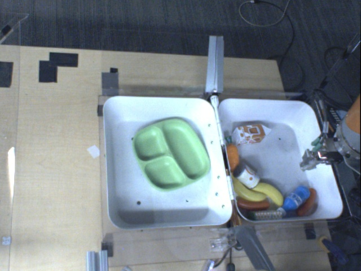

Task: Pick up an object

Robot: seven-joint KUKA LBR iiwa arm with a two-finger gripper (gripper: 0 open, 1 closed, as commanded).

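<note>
The gripper (313, 158) hovers at the right white bin's (293, 110) edge; whether its fingers are open, I cannot tell. Best to centre over the yellow plastic banana (260, 193) before descending.

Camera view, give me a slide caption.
Gripper over the right bin of clutter; green divided plate in left bin.

Grey metal claw (316, 156), dark cabling, an orange patch of arm (354, 117) above.

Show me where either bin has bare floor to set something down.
Right bin: bare floor in the middle, between the packet, the gripper and the banana. Its near edge and left wall are crowded. Left bin: only a margin around the green tray, widest along the near side.
</note>
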